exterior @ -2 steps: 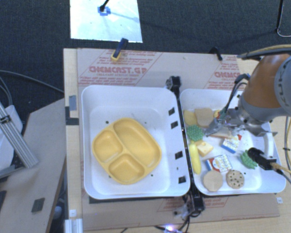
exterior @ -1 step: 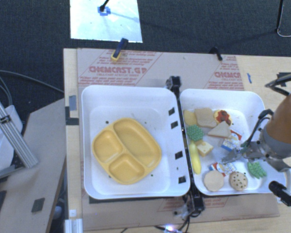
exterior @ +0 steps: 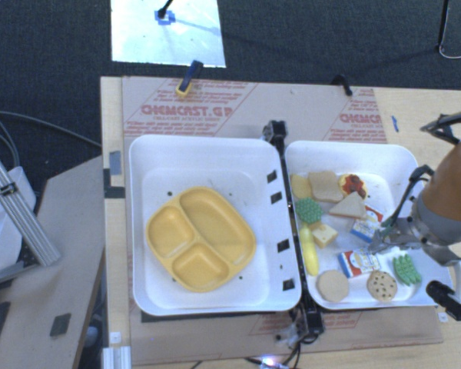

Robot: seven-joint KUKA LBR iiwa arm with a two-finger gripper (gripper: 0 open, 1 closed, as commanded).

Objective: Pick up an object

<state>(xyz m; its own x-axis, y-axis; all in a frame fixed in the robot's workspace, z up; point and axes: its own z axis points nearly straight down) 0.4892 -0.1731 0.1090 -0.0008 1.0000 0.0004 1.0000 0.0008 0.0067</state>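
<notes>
The small blue-and-white carton (exterior: pixel 364 230) lies in the right white bin (exterior: pixel 403 158), among toy food: a tan bread slice (exterior: pixel 324 184), a pale triangular sandwich piece (exterior: pixel 349 205), a green bumpy piece (exterior: pixel 308 210), a yellow banana-shaped piece (exterior: pixel 310 254), a red-and-white flat packet (exterior: pixel 359 264), a round tan biscuit (exterior: pixel 333 285), a chocolate-chip cookie (exterior: pixel 382 284) and a green leaf-shaped piece (exterior: pixel 406 268). The gripper (exterior: pixel 378 241) hangs low just beside the carton; I cannot tell how wide it stands or whether it holds something. Nothing looks lifted, so I judge the pick is not yet done. The items sit close together, with little free room. The right rim is near the grey arm (exterior: pixel 438 221). The left white bin (exterior: pixel 207 148) holds a yellow divided plastic tray (exterior: pixel 201 238), with bare floor around it.
</notes>
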